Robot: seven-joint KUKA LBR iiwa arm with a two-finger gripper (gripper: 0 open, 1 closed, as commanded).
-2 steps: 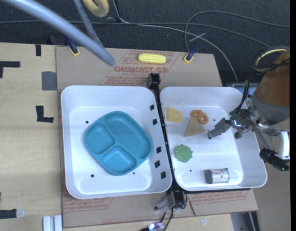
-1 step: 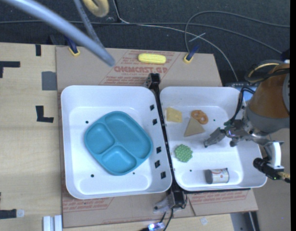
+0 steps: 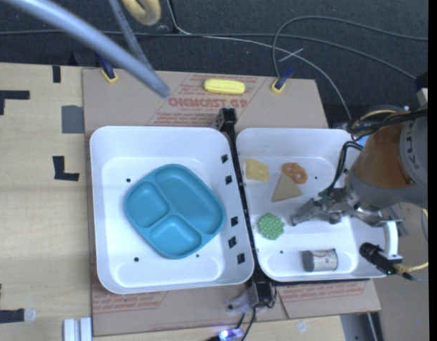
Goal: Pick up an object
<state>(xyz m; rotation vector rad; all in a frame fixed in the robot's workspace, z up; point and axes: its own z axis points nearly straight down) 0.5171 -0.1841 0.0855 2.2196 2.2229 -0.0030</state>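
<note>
Gripper (image 3: 300,216) low in right bin (image 3: 325,137), tips pointing toward the bin divider; whether its claw is spread or clenched, cannot tell. Nothing seen between the tips. Nearest candidates: green disc (image 3: 271,226) just beyond tips, same heading; tan wedge (image 3: 286,188) just above, long axis roughly upright in view

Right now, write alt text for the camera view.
A grey arm's gripper hangs over the right bin, among a green disc, tan wedge, pretzel, yellow piece and small can. The left bin holds a blue divided plate.
</note>
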